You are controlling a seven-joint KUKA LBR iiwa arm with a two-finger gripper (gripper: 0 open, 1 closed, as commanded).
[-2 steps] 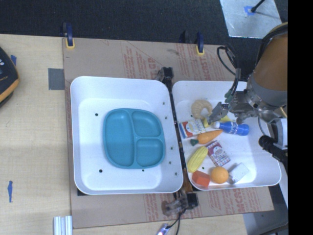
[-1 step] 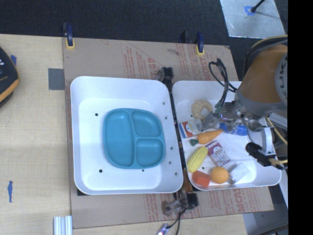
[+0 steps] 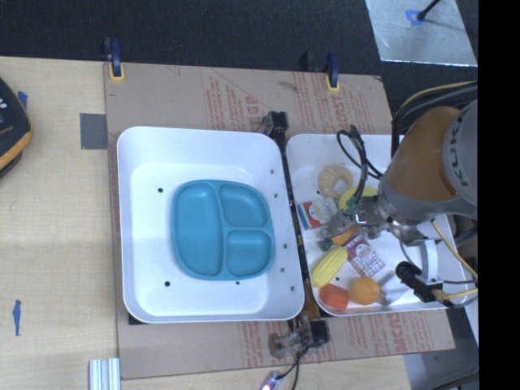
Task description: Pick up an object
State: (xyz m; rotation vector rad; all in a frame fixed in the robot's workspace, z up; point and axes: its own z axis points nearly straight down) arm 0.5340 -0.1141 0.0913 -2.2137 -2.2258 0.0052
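Arm reached over right bin (image 3: 302, 162), gripper (image 3: 351, 218) low amid toy clutter, near corn cob (image 3: 328, 265) and orange ball (image 3: 366, 290), apparently seeking pick; grip state unclear. Blue divided plate (image 3: 222, 227) in left bin (image 3: 138, 149).

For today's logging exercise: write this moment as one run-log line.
end effector: low in right bin, among toys | blue divided plate: left bin | grasp: unconfirmed

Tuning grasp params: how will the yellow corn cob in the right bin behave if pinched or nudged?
The corn cob looks rounded and tapered, so it may roll or squirt from a pinch. It looks like a light, stiff toy. Neighbours crowd it, an orange ball among them, so nudging likely shifts them.
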